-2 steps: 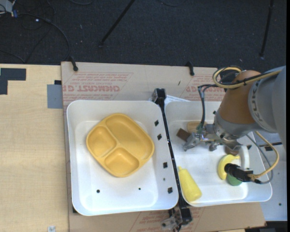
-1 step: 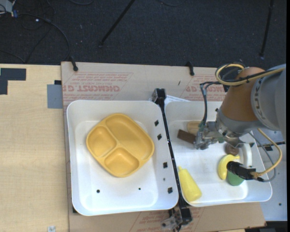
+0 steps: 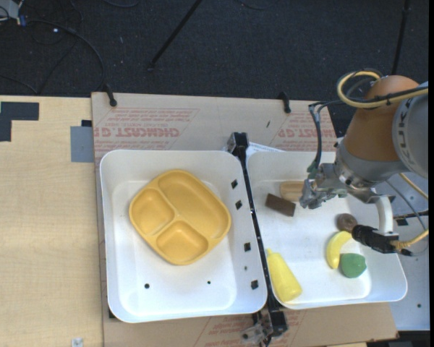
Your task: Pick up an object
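- Yellow plastic marks the left bin [image 3: 123, 295]: a divided plate [image 3: 179, 215] with three compartments lies near its middle, turned at a slant.
- White and shallow, the right bin [image 3: 315, 291] sits just beside the left one, the two meeting along a dark divider [image 3: 249, 223].
- Inside the right bin, a dark brown block [image 3: 281, 204] lies near the upper left, touching or nearly touching a pale tan piece [image 3: 292, 190] just behind it.
- A yellow bottle-shaped object [image 3: 283, 275] lies by the bin's lower left wall, close to the divider.
- A banana [image 3: 337, 248] rests toward the lower right, with a green round object [image 3: 352, 265] touching its lower end.
- A small brown round object [image 3: 346, 222] sits just above the banana.
- The arm [image 3: 380, 132] reaches in from the right, its orange band above the wrist.
- The gripper [image 3: 311, 197] is low in the right bin, just right of the tan piece and brown block; I cannot tell how it is set, nor whether it has hold of anything.
- A cardboard sheet [image 3: 173, 125] with red printing lies under both bins on the bench [image 3: 36, 230].
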